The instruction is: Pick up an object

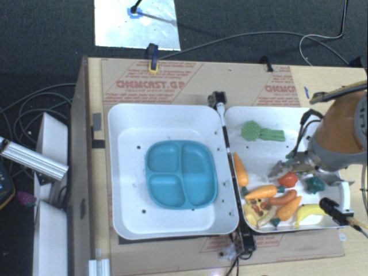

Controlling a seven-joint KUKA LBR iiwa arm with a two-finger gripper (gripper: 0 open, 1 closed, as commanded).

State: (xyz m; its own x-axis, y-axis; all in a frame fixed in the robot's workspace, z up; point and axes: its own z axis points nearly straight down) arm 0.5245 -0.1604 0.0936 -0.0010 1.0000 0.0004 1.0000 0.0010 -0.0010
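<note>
Over the right bin (264, 118), the gripper (286, 168) is hovering just above a tomato (288, 180); fingers perhaps slightly parted, I cannot tell. "CHEMCAST GP" is showing on the worktop (172, 79).

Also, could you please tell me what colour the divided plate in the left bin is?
The divided plate is light blue, seen clearly in the camera view.

Toy foods (270, 203) heaped in right bin (270, 119)
</note>
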